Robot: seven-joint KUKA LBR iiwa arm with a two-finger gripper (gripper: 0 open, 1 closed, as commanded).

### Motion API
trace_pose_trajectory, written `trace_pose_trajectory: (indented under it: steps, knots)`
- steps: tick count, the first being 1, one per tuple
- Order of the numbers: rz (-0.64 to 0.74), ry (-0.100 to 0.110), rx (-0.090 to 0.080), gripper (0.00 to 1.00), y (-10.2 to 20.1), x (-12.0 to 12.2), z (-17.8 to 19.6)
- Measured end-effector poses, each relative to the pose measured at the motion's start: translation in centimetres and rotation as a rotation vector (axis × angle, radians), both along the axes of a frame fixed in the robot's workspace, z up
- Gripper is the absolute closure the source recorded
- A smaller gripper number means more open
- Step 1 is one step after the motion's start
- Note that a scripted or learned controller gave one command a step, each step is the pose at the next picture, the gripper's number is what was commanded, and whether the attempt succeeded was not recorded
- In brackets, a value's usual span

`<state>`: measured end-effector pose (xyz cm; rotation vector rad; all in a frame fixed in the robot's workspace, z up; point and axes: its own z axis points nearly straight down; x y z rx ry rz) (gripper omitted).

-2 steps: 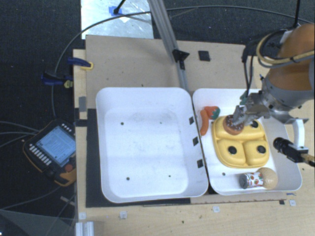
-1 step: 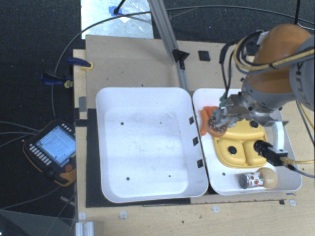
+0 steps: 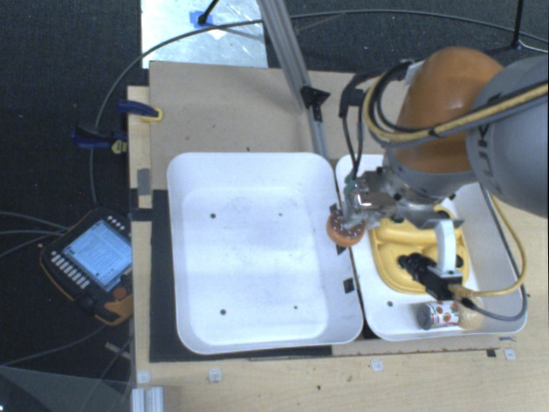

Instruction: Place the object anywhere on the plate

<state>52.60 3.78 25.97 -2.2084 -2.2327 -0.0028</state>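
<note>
My gripper [image 3: 348, 220] hangs over the rims where the two bins meet, reaching in from the right. A small round orange-brown object [image 3: 346, 233] sits between its fingertips, and the fingers are shut on it. It appears lifted above the left edge of the right bin [image 3: 500, 256]. The yellow plate [image 3: 396, 260] lies in the right bin, just right of the gripper and partly hidden by the wrist.
The left bin [image 3: 249, 256] lies wide and white to the gripper's left. A small red-and-white can [image 3: 439, 316] and a beige item [image 3: 470, 318] rest at the right bin's front edge. A grey pole [image 3: 287, 50] slants across the back.
</note>
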Motion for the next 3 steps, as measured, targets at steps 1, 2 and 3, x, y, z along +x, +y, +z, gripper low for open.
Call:
trace_pose_trajectory:
  steps: [1, 2, 3]
  knots:
    - [-0.001, 0.001, -0.001, 1.0, 5.5, -0.3, -1.6]
    - [0.0, 0.002, 0.001, 1.0, 10.7, -2.4, -1.7]
    - [-0.006, 0.001, -0.001, 0.0, 10.4, -2.3, -1.6]
